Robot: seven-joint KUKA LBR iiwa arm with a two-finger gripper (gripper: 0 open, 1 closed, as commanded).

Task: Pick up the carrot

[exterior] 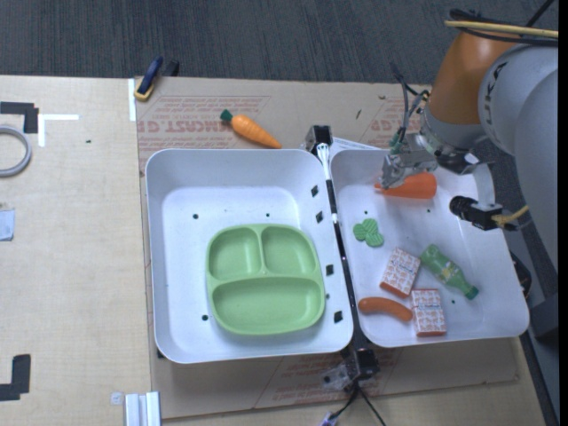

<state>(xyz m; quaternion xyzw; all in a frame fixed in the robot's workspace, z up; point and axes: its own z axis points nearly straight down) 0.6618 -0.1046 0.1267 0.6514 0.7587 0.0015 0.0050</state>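
An orange carrot lies at the back of the right bin, its thin end pointing left. My gripper is right over that thin end, touching it or just above it; the wrist hides the contact. A second orange carrot with a green top lies outside the bins on the cardboard behind the left bin.
The right bin also holds a green leafy piece, two red-and-white boxes, a green bottle and a sausage. A green divided plate sits in the left bin. A blue-yellow tool lies at the back left.
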